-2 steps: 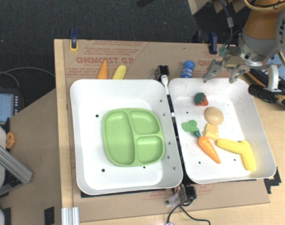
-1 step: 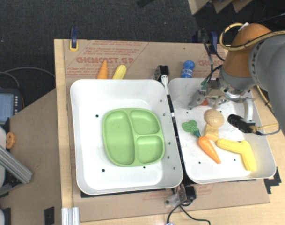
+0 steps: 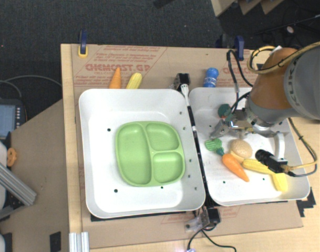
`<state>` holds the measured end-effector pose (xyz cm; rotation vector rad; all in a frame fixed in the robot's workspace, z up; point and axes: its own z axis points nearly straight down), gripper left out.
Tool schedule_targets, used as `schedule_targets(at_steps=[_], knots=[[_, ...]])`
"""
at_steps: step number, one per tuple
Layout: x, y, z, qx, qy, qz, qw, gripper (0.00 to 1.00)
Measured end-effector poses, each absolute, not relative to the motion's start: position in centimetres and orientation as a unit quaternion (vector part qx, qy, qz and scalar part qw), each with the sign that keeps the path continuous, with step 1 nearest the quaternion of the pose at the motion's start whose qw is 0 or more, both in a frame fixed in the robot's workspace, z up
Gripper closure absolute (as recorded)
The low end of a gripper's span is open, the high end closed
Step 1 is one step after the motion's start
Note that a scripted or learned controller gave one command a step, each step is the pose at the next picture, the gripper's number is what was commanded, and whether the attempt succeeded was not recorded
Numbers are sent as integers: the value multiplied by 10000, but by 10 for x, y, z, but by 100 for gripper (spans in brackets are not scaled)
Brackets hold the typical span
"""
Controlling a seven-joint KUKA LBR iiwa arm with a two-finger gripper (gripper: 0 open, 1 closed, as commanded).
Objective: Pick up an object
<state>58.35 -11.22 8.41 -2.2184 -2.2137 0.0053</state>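
Over the right-hand shallow white bin (image 3: pixel 223 190) the grey arm with its orange band (image 3: pixel 278 88) reaches in; its fingers (image 3: pixel 226 125) hang low near the bin's left wall, and whether they are apart or together cannot be told; nothing is seen between them; just below them lies a small green toy piece (image 3: pixel 214 146); to its right sit a pale round bun-like object (image 3: pixel 241 149), an orange plastic carrot (image 3: pixel 235 166) and a yellow plastic corn cob (image 3: pixel 265 170); the left white bin (image 3: pixel 96 140) holds a light green divided plate (image 3: pixel 149 153); both bins rest on the bench (image 3: pixel 70 88).
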Motion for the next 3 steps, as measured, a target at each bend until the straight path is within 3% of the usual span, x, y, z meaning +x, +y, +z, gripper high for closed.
schedule_targets(at_steps=[1,2,3], knots=[[587,-114,95,-7081,-7061,-4,-6,100],[587,-113,94,-7080,-7062,-2,-1,0],[508,-111,86,-7086,-7056,-4,5,0]])
